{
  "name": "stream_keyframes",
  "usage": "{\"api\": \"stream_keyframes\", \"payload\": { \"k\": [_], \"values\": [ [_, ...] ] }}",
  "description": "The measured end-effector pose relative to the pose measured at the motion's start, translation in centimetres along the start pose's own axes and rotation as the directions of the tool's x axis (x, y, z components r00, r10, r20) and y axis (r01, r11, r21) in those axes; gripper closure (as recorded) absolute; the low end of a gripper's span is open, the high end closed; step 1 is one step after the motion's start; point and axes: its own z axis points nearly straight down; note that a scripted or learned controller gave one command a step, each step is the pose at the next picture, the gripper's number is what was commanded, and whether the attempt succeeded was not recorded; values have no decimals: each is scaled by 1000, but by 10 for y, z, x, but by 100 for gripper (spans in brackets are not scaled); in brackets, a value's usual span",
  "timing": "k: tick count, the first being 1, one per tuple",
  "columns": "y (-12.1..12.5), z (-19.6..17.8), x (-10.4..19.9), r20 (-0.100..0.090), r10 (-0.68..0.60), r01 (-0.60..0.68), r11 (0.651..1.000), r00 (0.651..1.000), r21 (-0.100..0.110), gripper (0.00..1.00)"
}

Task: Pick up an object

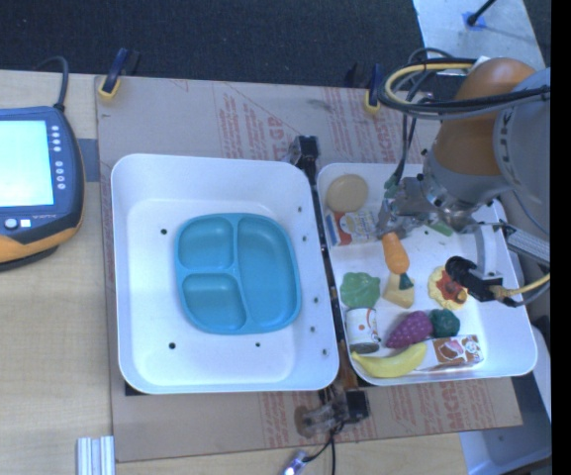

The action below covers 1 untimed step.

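Along the near edge of the right bin lie a banana, purple grapes and a small cup, loosely heaped as pick stock. Mid-bin, a carrot stands just below the gripper, probably the target; whether the gripper is open or closed I cannot tell. The left bin carries a blue divided plate, centred.
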Motion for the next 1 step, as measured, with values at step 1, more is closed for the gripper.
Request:
{"api": "stream_keyframes", "payload": {
  "k": [1],
  "values": [
    [-6, -59, 88, 0, 0, 0, 1000, 1000, -2, 100]
  ]
}}
